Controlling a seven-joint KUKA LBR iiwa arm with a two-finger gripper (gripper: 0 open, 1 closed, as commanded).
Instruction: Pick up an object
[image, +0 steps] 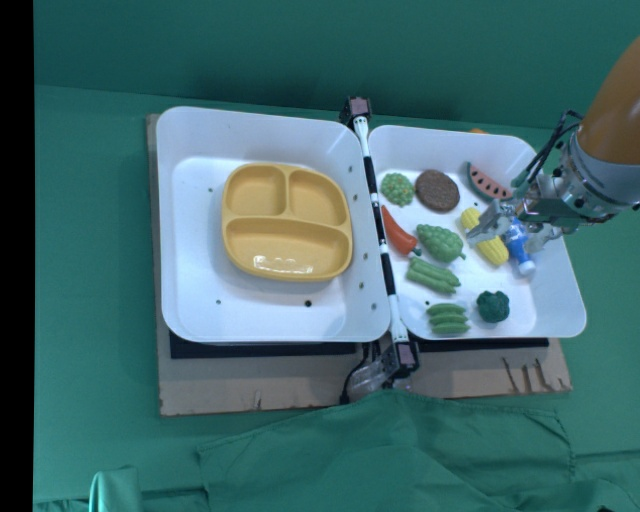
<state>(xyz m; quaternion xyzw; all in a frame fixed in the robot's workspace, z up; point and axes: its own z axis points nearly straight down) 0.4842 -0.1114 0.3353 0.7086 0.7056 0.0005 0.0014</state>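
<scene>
robot lab bench, green cloth (100, 250), two white bins (200, 130), toy food (437, 190)

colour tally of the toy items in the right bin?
Green: 5, grapes, bumpy gourd, pea pods, second pods, broccoli
Yellow: 2, corn pieces
Red: 2, chilli, watermelon slice
Brown: 1, patty
Blue-white: 1, bottle
Total: 11

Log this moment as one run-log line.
arm: over right bin | gripper: above corn and blue bottle | grasp: unclear | yellow tray: left bin
</scene>
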